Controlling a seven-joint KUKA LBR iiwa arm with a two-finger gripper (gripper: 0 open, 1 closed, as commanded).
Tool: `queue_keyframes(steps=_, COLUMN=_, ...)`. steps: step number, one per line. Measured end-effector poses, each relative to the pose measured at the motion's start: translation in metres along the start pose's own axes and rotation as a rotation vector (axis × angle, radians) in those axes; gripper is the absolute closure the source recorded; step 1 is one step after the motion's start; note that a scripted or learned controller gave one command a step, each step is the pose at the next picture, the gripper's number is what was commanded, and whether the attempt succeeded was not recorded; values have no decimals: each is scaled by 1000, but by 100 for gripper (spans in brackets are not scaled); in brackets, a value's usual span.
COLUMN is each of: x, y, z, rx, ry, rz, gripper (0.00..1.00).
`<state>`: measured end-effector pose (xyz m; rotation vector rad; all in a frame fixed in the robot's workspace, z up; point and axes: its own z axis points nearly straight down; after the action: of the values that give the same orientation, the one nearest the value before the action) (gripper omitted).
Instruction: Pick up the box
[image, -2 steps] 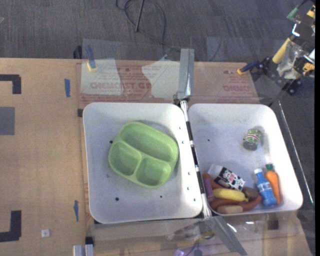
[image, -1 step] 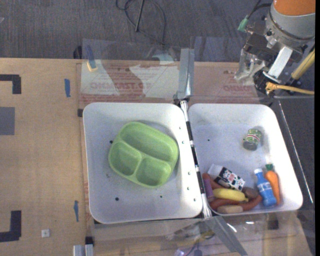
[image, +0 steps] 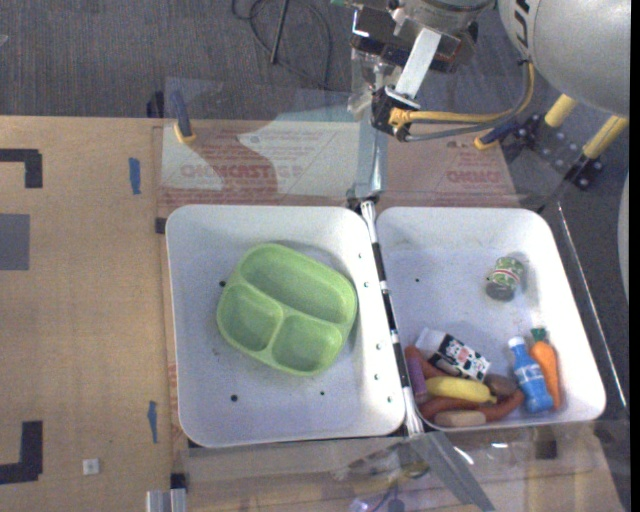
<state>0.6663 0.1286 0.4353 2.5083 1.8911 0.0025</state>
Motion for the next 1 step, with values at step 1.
queue_keyframes(steps=1, x=2, y=0, z=-11, rx=-4, ry=0, rz=-5, gripper=100)
